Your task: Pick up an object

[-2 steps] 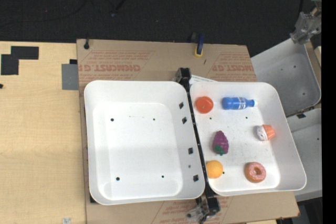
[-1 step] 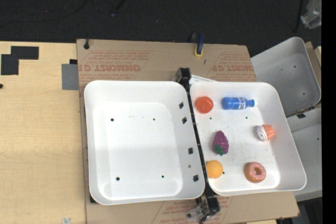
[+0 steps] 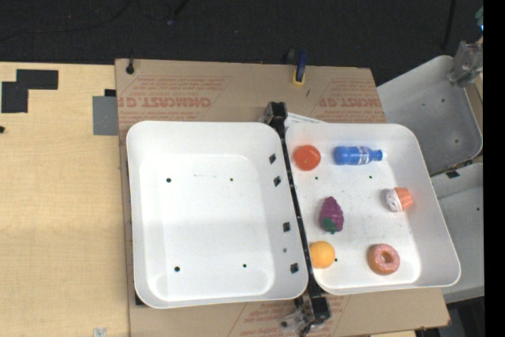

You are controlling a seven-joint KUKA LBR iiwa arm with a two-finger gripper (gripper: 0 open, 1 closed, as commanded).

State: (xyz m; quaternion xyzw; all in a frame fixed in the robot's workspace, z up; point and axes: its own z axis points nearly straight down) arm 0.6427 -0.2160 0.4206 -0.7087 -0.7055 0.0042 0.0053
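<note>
Five small objects, blue bottle (image 3: 357, 155) included, in right bin (image 3: 430, 193)

In the right bin (image 3: 422, 170) we see six small things: a red-orange tomato (image 3: 307, 158) far left, a blue bottle (image 3: 357, 155) lying sideways, a purple fruit (image 3: 331, 214) centrally, an orange (image 3: 321, 254), a donut (image 3: 384, 258) near, and a pink-orange piece (image 3: 399, 200) right.

bottle (image 3: 357, 155) behind donut (image 3: 384, 258), both in right bin (image 3: 430, 170), left bin (image 3: 150, 170) beside
</note>
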